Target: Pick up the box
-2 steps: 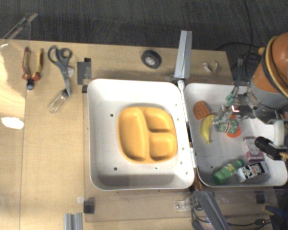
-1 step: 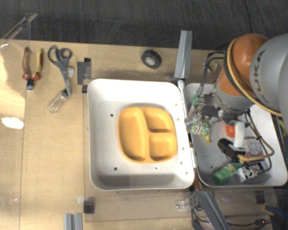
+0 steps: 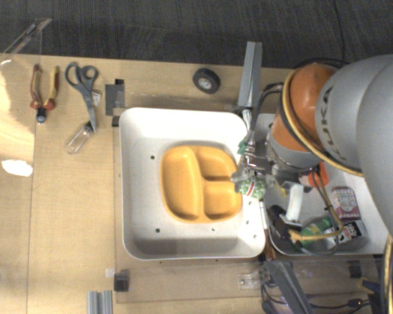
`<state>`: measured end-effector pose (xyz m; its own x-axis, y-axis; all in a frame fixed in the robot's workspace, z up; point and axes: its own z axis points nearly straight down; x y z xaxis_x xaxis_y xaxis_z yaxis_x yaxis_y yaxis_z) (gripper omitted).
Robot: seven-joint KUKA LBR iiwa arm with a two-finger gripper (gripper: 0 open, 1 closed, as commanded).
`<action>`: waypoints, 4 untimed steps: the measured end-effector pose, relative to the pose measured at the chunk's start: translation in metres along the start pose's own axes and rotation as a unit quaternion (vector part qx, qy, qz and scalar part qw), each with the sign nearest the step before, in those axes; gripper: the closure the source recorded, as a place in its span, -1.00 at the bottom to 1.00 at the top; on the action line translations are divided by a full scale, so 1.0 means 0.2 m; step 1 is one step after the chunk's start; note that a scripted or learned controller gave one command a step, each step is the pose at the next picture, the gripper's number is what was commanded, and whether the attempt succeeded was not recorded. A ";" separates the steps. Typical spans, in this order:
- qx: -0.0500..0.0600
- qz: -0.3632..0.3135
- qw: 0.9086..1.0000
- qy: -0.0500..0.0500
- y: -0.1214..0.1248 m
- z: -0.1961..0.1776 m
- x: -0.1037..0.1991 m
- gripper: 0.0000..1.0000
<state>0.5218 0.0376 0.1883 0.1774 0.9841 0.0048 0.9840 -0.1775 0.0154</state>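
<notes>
At 3 o'clock of the left bin [image 3: 139, 175], the gripper [image 3: 251, 175] is being hung over the bin's right rim; whether it is wide or narrow cannot be told. A yellow tray [image 3: 187, 182] is being borne mid-bin. The box [image 3: 344, 201] is being seen in the right bin [image 3: 275, 237], at 3 o'clock of the gripper, beside clutter.
</notes>
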 end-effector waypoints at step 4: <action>0.006 0.261 0.965 -0.004 0.19 -0.25 0.23 1.00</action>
<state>0.5659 0.0755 0.2390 0.6488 0.7610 0.0012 0.7610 -0.6488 0.0015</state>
